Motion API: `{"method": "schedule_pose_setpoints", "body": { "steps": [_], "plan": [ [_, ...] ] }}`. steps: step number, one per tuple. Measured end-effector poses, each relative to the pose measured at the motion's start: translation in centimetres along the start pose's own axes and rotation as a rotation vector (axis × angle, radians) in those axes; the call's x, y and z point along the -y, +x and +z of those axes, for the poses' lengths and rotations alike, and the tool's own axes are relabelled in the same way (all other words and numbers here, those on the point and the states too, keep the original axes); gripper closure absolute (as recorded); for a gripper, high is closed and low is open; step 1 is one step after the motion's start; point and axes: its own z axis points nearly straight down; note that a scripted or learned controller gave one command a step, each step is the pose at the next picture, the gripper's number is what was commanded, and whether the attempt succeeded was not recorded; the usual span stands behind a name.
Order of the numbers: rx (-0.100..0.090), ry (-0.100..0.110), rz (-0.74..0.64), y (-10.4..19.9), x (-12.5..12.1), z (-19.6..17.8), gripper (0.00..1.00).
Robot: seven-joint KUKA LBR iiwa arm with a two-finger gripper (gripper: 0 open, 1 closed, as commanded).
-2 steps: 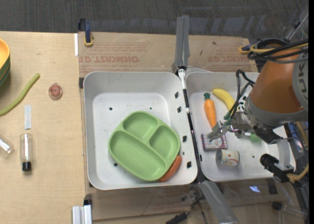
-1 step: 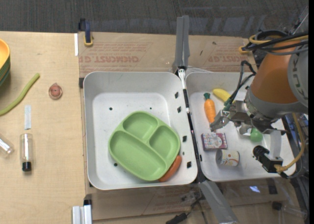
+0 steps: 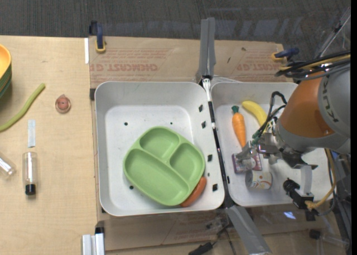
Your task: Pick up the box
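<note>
My end effector sits low in the right bin, at the box, which lies flat between the carrot and a cup. I cannot tell how far it is open, or whether it grips anything. To do this well, I should straddle the box's short side, clear of the cup. Its long axis seems to run left-right; which way it faces is unclear.

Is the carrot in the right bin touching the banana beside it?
Apart. The camera view shows a strip of white bin floor between the carrot and the banana.
</note>
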Motion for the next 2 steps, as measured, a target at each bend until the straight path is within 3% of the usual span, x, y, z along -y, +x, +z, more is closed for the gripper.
{"method": "schedule_pose_setpoints", "body": {
  "steps": [1,2],
  "plan": [
    [-0.001,0.007,-0.213,1.1,2.3,-9.5,0.00],
    [-0.002,0.009,-0.270,-0.3,2.4,-1.8,0.00]
  ]
}}
